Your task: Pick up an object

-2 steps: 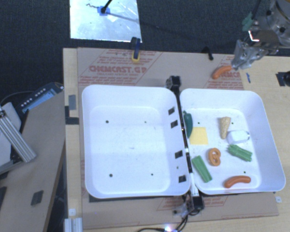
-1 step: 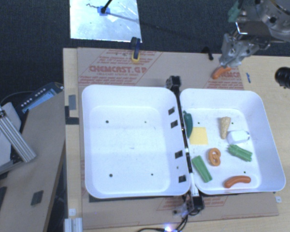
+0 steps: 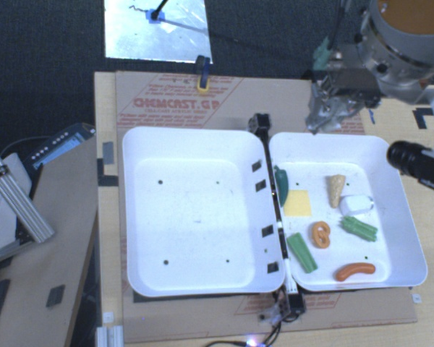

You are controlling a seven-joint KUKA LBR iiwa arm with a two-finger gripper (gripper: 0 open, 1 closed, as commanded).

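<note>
Two white bins on printed cardboard, with bench clutter around them.
The left bin (image 3: 192,215) lies on a cardboard sheet (image 3: 173,101) with red print. The right bin (image 3: 312,173) touches its right edge, and a row of black clips (image 3: 260,186) runs along that seam. Behind the left bin a blue and yellow clamp (image 3: 202,74) stands at the cardboard's far edge; further back a shiny metal sheet (image 3: 155,20) lies on dark carpet (image 3: 36,49). Left of the left bin are a tilted grey keypad (image 3: 58,144) and an aluminium rail (image 3: 14,201) over the wooden bench (image 3: 65,259).
</note>
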